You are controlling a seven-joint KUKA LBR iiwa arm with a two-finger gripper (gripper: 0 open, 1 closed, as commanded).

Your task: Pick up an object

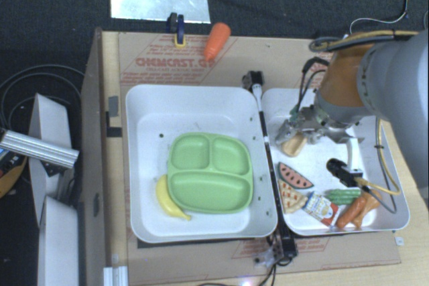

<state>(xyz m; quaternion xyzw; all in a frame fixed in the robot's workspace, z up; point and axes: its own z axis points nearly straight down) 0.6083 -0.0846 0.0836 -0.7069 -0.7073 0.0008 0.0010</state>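
The grey arm's two-finger gripper (299, 132) sits low in the right white bin (395, 211), clamping a tan bread-like piece (293, 143).

Reaching in from the right edge of the camera view, the thick grey arm (402, 77) angling down and leftward. Showing 1 orange band (345, 80) just above the wrist, with dark cables looping beside it. Hanging low at the end, the gripper (299, 132) pointing down and to the left, its metal parts too blurred for reading the finger spacing.
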